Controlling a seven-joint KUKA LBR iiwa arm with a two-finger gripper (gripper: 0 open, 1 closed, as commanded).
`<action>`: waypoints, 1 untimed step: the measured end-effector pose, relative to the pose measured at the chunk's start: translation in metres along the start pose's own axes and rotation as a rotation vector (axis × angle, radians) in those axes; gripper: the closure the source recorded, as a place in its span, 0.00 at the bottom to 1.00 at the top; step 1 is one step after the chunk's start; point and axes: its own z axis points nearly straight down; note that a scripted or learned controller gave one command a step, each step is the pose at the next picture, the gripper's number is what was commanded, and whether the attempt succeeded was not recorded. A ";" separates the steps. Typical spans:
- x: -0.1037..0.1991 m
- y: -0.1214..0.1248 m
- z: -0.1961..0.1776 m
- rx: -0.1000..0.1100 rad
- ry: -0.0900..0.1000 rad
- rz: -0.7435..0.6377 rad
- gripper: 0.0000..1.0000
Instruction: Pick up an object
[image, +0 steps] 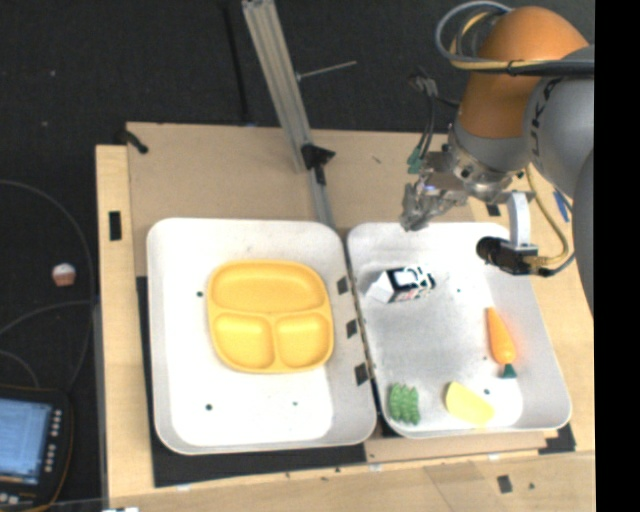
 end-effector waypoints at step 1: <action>0.059 -0.003 -0.005 0.001 0.001 0.000 1.00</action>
